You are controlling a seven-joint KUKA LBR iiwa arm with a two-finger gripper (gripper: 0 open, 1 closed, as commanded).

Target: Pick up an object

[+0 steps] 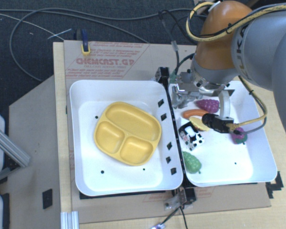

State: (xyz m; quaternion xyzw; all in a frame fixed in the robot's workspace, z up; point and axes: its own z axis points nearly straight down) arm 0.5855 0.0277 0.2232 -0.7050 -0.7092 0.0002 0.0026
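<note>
My gripper (180, 98) hangs over the far left corner of the right bin (257, 168), close to the wall between the two bins. Just to its right lie a purple bunch of grapes (207, 104) and an orange carrot-like piece (194, 113). A pale yellow piece (197, 123) lies below them, and a small black-and-white toy (191, 136) sits nearer the front. A green toy (192, 162) rests by the bin's left wall, and a small purple piece (239, 136) lies further right. Nothing shows between the fingers.
The left bin (83, 128) holds a yellow divided plate (127, 133). The grey arm with its orange band (224, 30) covers the far right of the right bin. A cardboard sheet (105, 61) lies under both bins.
</note>
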